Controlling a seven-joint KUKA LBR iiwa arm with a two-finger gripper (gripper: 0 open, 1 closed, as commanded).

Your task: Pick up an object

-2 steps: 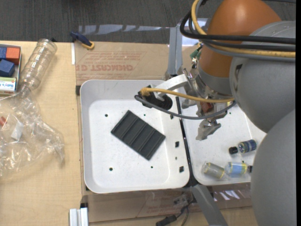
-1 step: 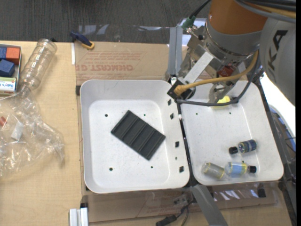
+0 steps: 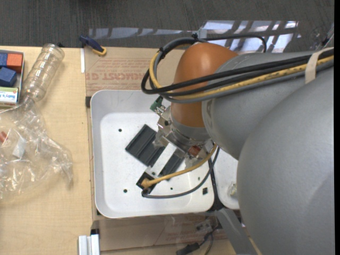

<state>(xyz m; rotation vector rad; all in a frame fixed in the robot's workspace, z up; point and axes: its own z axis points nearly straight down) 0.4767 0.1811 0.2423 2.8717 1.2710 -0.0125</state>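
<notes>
My gripper (image 3: 141, 163) hangs low over the left white bin (image 3: 103, 142), reaching down from the orange-banded wrist (image 3: 204, 84). Its two dark ribbed fingers (image 3: 142, 142) point toward the lower left and stand apart, open, with bare white bin floor showing between them. Nothing is held between the fingers. A yellow and black cable (image 3: 170, 177) loops beneath the gripper. On the bin floor I can make out a few small dark dots and a tiny black square (image 3: 205, 190). The arm hides the right part of this bin.
Left of the bin, on the wooden bench, lie a clear plastic bottle (image 3: 42, 70), crumpled clear plastic wrap (image 3: 29, 147) and a box of blue and orange blocks (image 3: 10, 68). A small clamp (image 3: 95, 47) rests on the cardboard behind. The grey arm covers most of the right bin (image 3: 231, 193).
</notes>
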